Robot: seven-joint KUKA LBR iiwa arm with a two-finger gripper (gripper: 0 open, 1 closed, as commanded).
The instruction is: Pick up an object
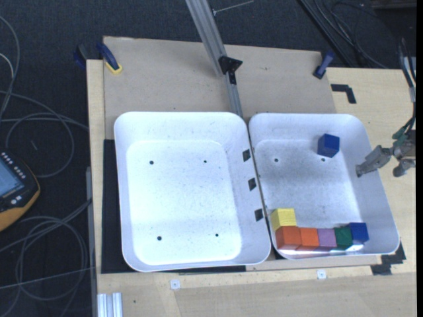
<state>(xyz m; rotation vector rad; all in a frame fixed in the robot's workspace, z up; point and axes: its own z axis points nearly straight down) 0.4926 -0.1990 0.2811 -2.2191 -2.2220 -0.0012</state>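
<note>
A blue cube [328,144] lies alone in the upper part of the right bin [370,144]. Along that bin's front wall sits a row of cubes: yellow [285,216], two orange [288,236], purple [327,237], green [342,236] and another blue one [358,231]. My gripper [384,166] hangs over the right bin's right rim, to the right of and slightly below the lone blue cube. Its two fingers stand apart, open, with nothing between them.
The left bin [125,177] lies beside the right one, with black clips on the shared rim. A slanted metal rail [210,32] crosses the back of the bench. Blue clamps sit at the board's back corners. Cables and a handheld pendant [13,187] lie on the floor at left.
</note>
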